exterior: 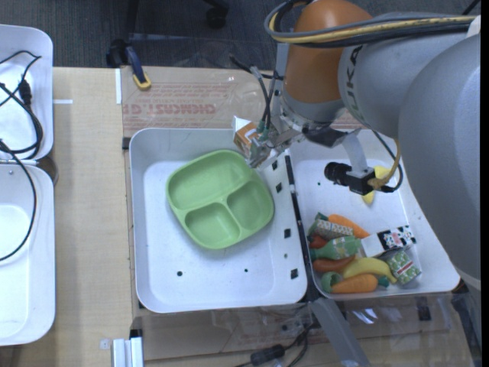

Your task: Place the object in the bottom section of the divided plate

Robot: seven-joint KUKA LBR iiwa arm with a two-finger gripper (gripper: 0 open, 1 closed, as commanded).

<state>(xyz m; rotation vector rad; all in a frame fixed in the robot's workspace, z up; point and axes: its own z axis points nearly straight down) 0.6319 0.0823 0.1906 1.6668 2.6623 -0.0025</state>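
A light green divided plate [220, 199] lies tilted in the left bin [157, 228], with one large section toward the back and two smaller ones toward the front. My gripper [258, 150] hangs over the plate's back right rim, close to the wall between the two bins. A small orange and white packet [244, 134] sits between its fingers, lifted off the bin floor. The grey arm with its orange band comes in from the upper right and hides part of the right bin.
The right bin [428, 228] holds a pile of toy food at its front: carrots [353, 283], a banana [370, 267], green pieces [336, 247] and a black and white packet [396, 238]. Cardboard lies behind the bins. A white sink-like unit stands at far left.
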